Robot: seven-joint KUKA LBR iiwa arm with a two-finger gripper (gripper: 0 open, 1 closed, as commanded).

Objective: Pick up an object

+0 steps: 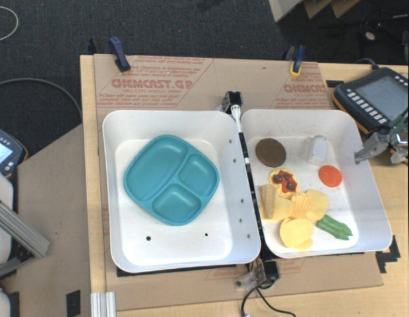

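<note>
Now: cardboard bench (158,84) | dark carpet (158,12) | hand (369,149) state unclear, rt edge

Blue clamps (119,53), perhaps a pendant (376,96)

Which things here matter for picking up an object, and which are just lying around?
For the job:
gripper at the right bin's edge
right bin
brown disc
orange-red round piece
green bean pod
yellow round piece
pizza slice

Just lying about:
teal divided plate in the left bin
blue clamp
handheld controller
</note>
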